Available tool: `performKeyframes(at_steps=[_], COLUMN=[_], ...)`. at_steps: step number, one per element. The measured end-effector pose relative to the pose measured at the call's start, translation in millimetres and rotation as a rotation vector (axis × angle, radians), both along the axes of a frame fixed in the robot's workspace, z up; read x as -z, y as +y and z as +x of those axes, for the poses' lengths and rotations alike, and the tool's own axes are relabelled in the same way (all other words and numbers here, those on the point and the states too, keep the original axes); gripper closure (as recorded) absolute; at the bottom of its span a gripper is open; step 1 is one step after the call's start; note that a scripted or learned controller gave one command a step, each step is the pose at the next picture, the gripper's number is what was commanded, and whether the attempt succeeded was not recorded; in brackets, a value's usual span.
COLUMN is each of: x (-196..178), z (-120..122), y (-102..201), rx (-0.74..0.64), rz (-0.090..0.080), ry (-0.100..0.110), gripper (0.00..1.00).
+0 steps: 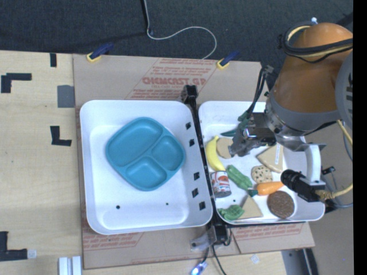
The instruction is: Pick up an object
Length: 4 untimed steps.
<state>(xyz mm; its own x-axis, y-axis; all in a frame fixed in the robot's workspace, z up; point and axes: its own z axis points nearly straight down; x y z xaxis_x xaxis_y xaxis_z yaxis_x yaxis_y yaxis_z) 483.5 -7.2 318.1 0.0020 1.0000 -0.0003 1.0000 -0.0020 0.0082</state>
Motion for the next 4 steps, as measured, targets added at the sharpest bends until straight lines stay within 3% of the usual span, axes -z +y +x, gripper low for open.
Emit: performKeyframes(at_steps=[1, 2, 3, 4], x=[45.6, 1.2, 50.0, 101.9], z=[40.2, -1.4, -0.7, -1.7], y=[13.8, 30.8, -19.4, 55.8], rx=[-0.004, -0.006, 0.003, -0.010], rz=[0.000, 0.002, -0.002, 0.002], ry=[0.012, 0.008, 0.014, 0.017], gripper=[1.00, 1.00, 1.00, 1.00])
